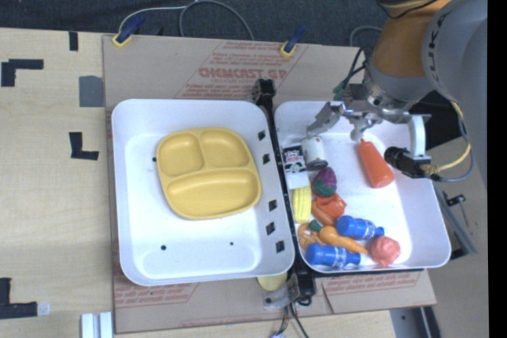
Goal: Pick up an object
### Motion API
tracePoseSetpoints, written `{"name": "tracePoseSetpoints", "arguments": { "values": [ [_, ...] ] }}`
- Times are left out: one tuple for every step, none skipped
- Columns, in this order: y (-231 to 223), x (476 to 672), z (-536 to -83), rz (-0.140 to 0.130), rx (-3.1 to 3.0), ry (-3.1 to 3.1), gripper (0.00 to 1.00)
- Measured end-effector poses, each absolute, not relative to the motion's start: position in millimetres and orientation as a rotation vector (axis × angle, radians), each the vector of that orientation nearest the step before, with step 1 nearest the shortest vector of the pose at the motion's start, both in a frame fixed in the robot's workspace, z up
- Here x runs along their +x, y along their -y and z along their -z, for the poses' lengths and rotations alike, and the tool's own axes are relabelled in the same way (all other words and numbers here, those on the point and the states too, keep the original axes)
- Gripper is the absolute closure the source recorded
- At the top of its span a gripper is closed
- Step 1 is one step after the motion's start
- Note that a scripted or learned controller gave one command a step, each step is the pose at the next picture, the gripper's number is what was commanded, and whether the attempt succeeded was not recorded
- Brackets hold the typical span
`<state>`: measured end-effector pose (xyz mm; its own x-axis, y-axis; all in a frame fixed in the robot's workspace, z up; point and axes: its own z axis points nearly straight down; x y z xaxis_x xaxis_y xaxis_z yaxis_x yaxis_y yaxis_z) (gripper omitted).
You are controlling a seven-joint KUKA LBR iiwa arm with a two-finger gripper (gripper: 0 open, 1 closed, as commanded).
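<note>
Orange bottle (375, 163) lies just below-right of the gripper (346, 123), long axis running toward the camera; fingers look spread, nothing between them.

Two bins sit side by side on the bench: the left bin (127, 194) and the right bin (432, 225), their inner walls touching. A tray (209, 172) lies in the middle of the left bin. My arm (432, 28) reaches in from the right, and my gripper (346, 116) hangs over the far part of the right bin. Just right of it lies a carrot (375, 163). Before it, by the inner wall, sit a cup (314, 148), then a berry (323, 183), a corn cob (302, 204) and a pepper (328, 209). Nearest the front wall lie two bottles (333, 256), with a strawberry (386, 249) at their right.
</note>
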<state>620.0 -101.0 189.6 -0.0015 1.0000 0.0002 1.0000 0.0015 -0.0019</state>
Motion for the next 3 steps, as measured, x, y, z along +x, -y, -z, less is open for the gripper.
{"name": "tracePoseSetpoints", "arguments": {
  "values": [
    [103.5,541.9,-80.6,-0.003,-2.221,2.22,0.0],
    [141.4,612.6,-86.3,0.004,-2.222,2.227,0.0],
    [130.5,644.4,-84.5,-0.084,-2.203,2.173,0.0]
  ]
}}
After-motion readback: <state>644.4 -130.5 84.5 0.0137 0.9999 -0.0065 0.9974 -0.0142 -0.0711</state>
